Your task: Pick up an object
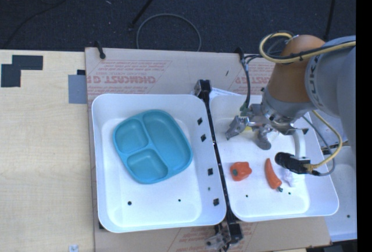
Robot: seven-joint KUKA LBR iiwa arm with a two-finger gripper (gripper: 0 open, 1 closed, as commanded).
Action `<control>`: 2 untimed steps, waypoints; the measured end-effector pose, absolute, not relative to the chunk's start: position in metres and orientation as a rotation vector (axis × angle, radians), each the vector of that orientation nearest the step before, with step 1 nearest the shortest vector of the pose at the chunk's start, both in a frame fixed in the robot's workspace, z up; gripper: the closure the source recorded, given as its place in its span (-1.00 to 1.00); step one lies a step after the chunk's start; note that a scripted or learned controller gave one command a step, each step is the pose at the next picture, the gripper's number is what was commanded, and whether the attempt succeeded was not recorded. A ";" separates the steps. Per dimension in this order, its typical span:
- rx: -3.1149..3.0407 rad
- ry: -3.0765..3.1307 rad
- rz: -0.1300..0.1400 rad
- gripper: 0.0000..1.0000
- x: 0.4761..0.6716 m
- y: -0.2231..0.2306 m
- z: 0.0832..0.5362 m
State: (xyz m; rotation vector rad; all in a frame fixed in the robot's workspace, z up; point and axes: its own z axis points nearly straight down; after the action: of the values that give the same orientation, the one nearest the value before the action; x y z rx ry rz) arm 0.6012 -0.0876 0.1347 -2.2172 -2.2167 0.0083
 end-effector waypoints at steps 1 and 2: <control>-2.219 -2.218 0.005 -1.00 0.600 -0.086 0.085; -2.226 -2.212 0.004 1.00 0.601 -0.088 0.097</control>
State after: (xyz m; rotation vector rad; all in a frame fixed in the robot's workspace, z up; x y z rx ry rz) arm 0.6007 -0.0879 0.0975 -2.2262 -2.2118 0.0044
